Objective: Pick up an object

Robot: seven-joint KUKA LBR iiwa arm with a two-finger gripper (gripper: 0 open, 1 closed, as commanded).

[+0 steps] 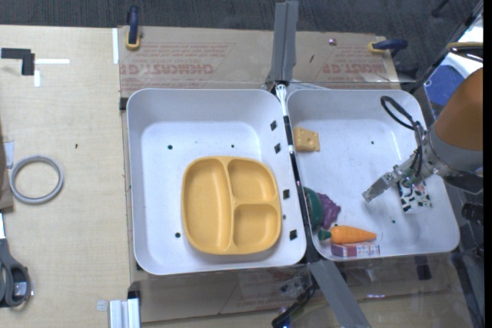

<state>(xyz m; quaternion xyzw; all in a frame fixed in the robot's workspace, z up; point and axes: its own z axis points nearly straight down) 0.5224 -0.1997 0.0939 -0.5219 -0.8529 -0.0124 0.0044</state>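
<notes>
My gripper (393, 188) low in the right bin (361, 154), fingers spread with nothing between them, carrot (352, 234) near, yellow divided plate (231, 205) in the left bin (154, 188)

left white bin (146, 165): yellow three-compartment plastic plate (231, 205) | right white bin (361, 157): tool (393, 184) low, orange toy carrot (352, 234), purple toy (326, 207), yellow cheese piece (307, 140) | counter (61, 104): grey tape ring (34, 179)

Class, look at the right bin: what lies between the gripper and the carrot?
In the camera view, only bare white bin floor lies between the gripper and the carrot; nothing sits on that stretch.
</notes>
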